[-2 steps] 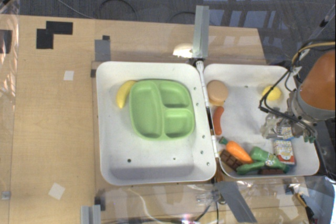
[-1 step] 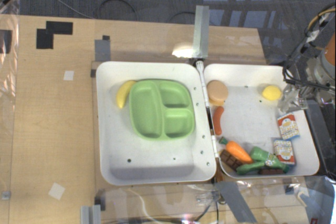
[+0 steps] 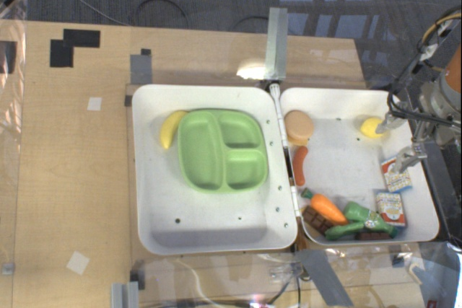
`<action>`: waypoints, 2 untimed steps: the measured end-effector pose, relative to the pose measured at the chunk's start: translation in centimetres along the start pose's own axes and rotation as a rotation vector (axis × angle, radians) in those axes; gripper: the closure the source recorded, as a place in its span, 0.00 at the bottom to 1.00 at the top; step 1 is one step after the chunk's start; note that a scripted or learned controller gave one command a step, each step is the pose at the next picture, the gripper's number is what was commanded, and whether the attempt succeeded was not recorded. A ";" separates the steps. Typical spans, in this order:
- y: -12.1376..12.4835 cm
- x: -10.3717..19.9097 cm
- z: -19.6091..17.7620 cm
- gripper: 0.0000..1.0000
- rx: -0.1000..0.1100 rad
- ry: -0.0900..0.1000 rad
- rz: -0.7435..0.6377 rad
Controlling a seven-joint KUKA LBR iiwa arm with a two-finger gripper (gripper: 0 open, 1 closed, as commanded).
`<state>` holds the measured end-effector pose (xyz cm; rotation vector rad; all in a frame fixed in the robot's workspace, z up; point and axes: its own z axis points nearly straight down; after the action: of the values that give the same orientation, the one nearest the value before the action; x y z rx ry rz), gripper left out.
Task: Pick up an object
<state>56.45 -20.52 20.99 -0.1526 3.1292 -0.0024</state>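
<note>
My gripper (image 3: 401, 139) hangs over the right side of the right bin (image 3: 339, 155), open, with nothing between its fingers. One fingertip (image 3: 390, 123) is just right of a yellow lemon (image 3: 370, 128); the other (image 3: 408, 155) is just above a small red-and-white carton (image 3: 395, 175). A second carton (image 3: 390, 207) lies nearer the front. Along the left wall are a tan bun (image 3: 298, 126) and a red sausage (image 3: 299, 166). At the front lie an orange carrot (image 3: 328, 208), a brown chocolate piece (image 3: 315, 221) and a green vegetable (image 3: 358, 220).
The left bin (image 3: 155, 213) holds a green divided plate (image 3: 220, 150) with a yellow banana (image 3: 170, 128) against its left edge. A metal post (image 3: 276, 47) stands behind the seam between the bins. The arm's wrist (image 3: 440, 94) is above the right bin's right wall.
</note>
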 end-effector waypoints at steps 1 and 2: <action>0.1 2.3 11.1 0.00 0.003 -0.006 0.102; 2.2 2.9 11.9 0.00 0.005 -0.007 0.134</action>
<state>53.44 -18.64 9.03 0.0564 3.1247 -0.0082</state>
